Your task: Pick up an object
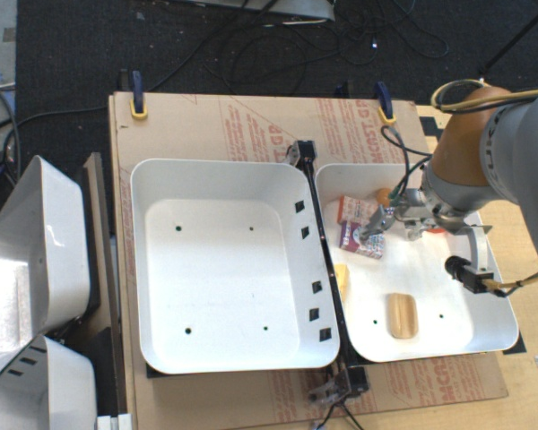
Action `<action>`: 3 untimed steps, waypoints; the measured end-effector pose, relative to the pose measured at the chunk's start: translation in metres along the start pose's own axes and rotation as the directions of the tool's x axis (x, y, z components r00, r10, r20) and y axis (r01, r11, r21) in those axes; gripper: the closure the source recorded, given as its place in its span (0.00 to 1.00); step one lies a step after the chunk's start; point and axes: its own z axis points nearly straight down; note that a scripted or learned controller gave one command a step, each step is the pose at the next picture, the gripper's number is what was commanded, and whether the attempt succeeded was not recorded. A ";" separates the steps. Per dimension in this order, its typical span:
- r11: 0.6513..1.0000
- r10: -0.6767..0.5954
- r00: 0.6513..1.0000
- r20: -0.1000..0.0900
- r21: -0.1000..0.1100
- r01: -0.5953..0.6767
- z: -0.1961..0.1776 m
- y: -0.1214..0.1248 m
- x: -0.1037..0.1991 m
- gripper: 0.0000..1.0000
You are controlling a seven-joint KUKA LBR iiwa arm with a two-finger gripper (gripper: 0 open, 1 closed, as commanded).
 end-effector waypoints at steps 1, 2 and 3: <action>1.000 0.004 1.000 0.001 -0.002 -0.004 -0.001 -0.048 0.002 0.00; 1.000 -0.009 1.000 0.002 -0.004 0.009 0.000 0.041 0.056 0.00; 1.000 -0.006 1.000 0.001 -0.005 0.006 -0.011 0.039 0.054 1.00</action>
